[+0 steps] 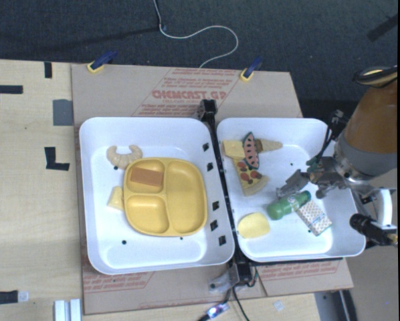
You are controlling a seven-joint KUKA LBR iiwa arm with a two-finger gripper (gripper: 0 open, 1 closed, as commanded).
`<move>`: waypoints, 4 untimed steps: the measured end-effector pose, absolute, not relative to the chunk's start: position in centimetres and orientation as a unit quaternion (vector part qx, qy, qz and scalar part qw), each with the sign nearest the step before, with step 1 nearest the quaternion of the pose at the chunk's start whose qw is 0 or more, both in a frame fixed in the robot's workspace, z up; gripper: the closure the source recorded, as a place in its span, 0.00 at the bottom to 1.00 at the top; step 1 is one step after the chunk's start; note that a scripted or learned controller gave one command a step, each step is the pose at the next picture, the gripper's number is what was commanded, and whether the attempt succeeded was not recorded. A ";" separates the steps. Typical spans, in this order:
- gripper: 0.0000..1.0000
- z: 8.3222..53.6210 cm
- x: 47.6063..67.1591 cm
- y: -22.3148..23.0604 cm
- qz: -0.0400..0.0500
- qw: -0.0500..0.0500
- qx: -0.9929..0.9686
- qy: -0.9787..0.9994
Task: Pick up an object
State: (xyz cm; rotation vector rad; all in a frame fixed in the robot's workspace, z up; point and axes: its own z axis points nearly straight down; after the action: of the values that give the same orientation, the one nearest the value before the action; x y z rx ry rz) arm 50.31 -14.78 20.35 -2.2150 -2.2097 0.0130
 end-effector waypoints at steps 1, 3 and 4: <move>0.00 21.0 50.6 -14.8 0.001 0.001 -0.707 -0.708; 0.00 9.0 50.3 -13.5 0.002 0.004 -0.707 -0.708; 0.00 8.5 50.3 -13.4 0.000 0.001 -0.707 -0.707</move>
State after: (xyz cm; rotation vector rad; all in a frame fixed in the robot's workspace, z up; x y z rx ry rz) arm 50.33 -13.43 8.48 -2.2204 -2.2210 0.0012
